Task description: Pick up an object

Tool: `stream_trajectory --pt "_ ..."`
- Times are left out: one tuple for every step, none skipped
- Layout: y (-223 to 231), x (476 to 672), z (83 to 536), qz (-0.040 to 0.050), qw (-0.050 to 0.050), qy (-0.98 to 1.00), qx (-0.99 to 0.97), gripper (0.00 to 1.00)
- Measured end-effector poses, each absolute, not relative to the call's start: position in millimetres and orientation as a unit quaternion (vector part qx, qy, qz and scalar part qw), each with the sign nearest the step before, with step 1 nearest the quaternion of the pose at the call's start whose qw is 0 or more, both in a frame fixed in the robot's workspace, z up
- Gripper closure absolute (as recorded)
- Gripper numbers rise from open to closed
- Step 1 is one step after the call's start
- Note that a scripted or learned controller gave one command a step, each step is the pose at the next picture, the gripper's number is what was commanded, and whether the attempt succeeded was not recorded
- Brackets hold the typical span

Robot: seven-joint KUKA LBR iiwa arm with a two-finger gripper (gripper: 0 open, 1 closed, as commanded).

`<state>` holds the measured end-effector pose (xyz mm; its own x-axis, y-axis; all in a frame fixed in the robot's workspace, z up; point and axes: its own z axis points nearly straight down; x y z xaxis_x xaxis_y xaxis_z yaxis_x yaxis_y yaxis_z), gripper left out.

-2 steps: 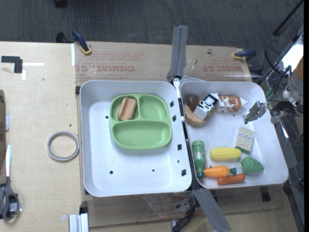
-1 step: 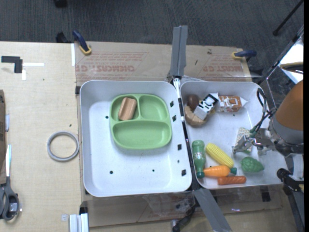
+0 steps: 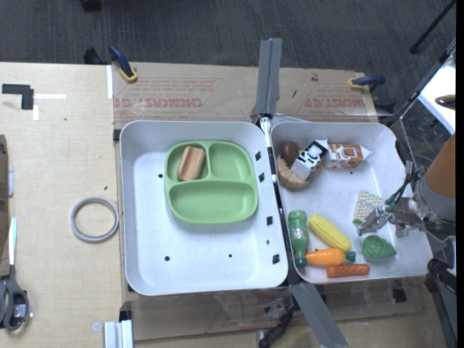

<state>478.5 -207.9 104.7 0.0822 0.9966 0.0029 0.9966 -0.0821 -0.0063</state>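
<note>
The arm enters at the right edge, orange band visible, over the right bin [image 3: 403,194]. The end effector [image 3: 378,220] sits low in that bin's right part, above and just left of a green leafy toy [image 3: 378,249]. Whether it is released or clenched cannot be told at this resolution; nothing is clearly seen between its tips. A pale patterned packet [image 3: 365,205] lies just beside it, touching or overlapping in this view; contact cannot be confirmed.

Right bin contents, near edge: green bottle [image 3: 297,235] lying along the left wall, corn cob [image 3: 330,232] tilted beside it, carrot [image 3: 326,257] below the corn, red-orange sausage [image 3: 348,270] nearest the front wall. Far end: a brown round item [image 3: 289,153], a black-and-white carton [image 3: 311,158], an orange-brown box [image 3: 346,154] and a tan piece of bread [image 3: 291,176], clustered close together.

Left bin [image 3: 138,216] holds a green divided plate [image 3: 214,201]; a tan bread roll [image 3: 191,162] lies in its upper left compartment.

On the table [image 3: 58,158], left of the bins: a grey tape ring [image 3: 95,218] and scissors [image 3: 13,296] at the left edge. Two clamps, a blue one [image 3: 123,64] and a second [image 3: 366,83], sit at the far cardboard edge.
</note>
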Motion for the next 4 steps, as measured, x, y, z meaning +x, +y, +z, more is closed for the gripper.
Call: stream_trajectory --pt "-149.5 511.4 87.7 0.0011 0.003 -0.797 -0.604 0.00" --pt "-180.7 499.4 88.0 0.0007 0.003 -0.807 -0.591 0.00" --pt "-127.5 541.1 88.1 0.0008 0.002 -0.845 -0.535 0.00" --pt "-169.3 522.9 124.7 0.0010 0.002 -0.813 -0.582 0.00"
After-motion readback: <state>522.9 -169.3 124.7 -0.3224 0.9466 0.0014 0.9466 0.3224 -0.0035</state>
